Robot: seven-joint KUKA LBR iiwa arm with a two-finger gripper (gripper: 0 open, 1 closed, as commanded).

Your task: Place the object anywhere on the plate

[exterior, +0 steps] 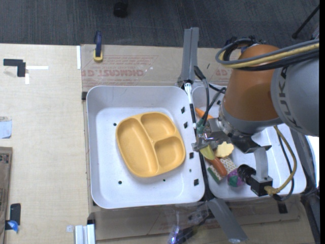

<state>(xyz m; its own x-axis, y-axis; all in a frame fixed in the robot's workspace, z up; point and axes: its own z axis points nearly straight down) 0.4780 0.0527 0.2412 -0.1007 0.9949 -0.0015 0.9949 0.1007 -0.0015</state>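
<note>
View: camera view, fixed above, slanted down on both bins.
Arm: grey arm with an orange band above the wrist [251, 80] reaches in from the right, wrist hanging over the right bin's left edge.
Claw: the claw [203, 139] sits low among the pile, just beside the wall between the bins; cannot tell its state, too much clutter around it and the wrist hides the rest.
Objects: a heap of small toy food pieces in the right shallow white bin [284, 179], crowded to its left edge: a pale yellow chunk [224, 149], a red-orange stick-shaped piece [221, 164], a purple-and-green piece [233, 178], an orange bit [202, 113] further back. Which one is the target I cannot say.
Plate: yellow three-compartment plastic plate [151, 144] in the middle of the left shallow white bin [101, 131], well apart from the pile.
Step, as judged: the pick. Nothing is visibly held, and no object is on the plate.
Next move calls for: a secure grip on one piece, a lift clear of the dividing wall, then a carry left to above any compartment.
</note>
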